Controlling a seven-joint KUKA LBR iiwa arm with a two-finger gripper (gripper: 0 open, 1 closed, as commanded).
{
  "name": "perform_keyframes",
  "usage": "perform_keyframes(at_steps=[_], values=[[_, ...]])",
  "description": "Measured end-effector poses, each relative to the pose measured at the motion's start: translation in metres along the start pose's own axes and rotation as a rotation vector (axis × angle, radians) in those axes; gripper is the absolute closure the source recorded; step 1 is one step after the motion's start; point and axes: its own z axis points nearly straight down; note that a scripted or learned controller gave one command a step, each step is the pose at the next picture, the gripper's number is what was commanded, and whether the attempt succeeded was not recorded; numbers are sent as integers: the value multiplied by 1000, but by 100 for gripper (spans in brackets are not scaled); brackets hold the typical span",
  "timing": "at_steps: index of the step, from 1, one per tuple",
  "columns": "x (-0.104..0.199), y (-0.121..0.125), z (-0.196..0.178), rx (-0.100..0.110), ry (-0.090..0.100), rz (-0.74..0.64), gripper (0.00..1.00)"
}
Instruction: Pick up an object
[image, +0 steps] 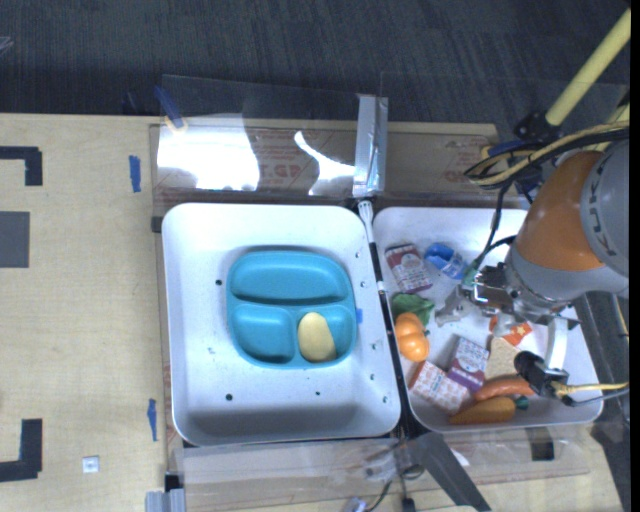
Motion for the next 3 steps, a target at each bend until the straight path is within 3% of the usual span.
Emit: perform_keyframes(at_steps=[1,2,3], values=[[0,-1,-6,7,0,1,100],[0,-1,-6,8,0,1,0],[-59,81,33,-10,-2,-178,0]])
